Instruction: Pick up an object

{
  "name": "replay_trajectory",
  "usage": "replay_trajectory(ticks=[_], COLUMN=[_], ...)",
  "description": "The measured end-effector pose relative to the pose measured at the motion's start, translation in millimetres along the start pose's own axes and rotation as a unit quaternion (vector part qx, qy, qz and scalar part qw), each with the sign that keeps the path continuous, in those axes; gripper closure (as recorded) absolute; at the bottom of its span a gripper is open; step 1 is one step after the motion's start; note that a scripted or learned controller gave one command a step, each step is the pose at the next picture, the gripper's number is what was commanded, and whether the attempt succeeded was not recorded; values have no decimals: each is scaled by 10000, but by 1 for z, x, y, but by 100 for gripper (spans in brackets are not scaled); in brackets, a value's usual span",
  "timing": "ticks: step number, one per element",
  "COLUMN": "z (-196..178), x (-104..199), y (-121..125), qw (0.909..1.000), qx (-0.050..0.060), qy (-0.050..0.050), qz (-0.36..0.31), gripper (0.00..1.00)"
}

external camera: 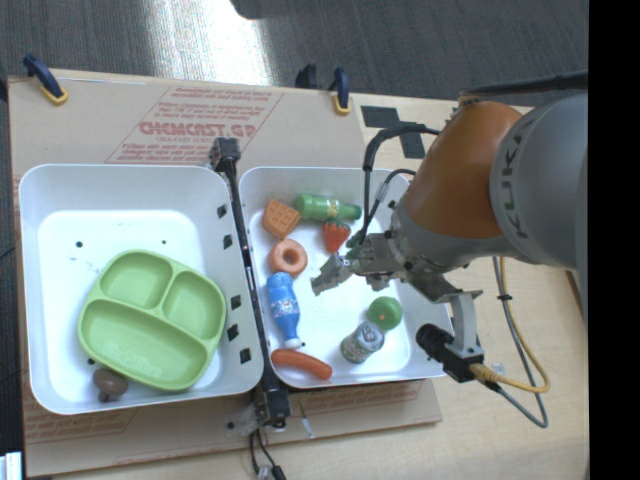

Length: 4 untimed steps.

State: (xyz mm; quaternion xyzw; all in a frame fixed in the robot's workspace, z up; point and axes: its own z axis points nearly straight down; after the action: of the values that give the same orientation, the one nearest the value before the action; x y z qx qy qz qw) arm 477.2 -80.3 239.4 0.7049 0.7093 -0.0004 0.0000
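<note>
Found the gripper (327, 278) over the right bin (400, 186), low above bare white floor just right of the donut (290, 258) and above the blue bottle (283, 308) in the view; could not tell whether open or shut, and saw nothing clamped in it. Noted the bottle lying flat near the bin's left wall, long axis running from the far side toward the near side with a slight lean to the right, narrower end pointing away from the near rim toward the donut; blue, with a pale band round its middle. Saw the sausage (302, 365) against the near rim, long axis left to right, right end dipping a little toward the rim; orange-red and glossy. Saw the green bottle (327, 208) at the far side, on its side, long axis left to right, bright green with a lighter label. Found a red fruit (337, 236) just below it, tip pointing toward the near side, and a waffle (282, 218) to its left, tan and tilted like a diamond. Found a can (362, 343), silver, tipped with its top toward the far right, touching or nearly touching a green ball (384, 313). Saw in the left bin (30, 268) a green divided plate (152, 318), with a brown lump (110, 383) at its near corner.
</note>
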Motion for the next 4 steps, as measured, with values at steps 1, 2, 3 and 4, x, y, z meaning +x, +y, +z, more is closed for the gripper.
replay_trajectory(ticks=[1, 2, 3, 4], z=[148, 138, 43, 42], x=[-33, -32, -17, -74], y=[20, 20, 0, 7], qw=[10000, 10000, 10000, 10000], qx=[3, 6, -7, -4], qy=[-6, -7, 3, 0], qz=[2, -33, 3, 11], gripper=[0, 100, 100, 100])
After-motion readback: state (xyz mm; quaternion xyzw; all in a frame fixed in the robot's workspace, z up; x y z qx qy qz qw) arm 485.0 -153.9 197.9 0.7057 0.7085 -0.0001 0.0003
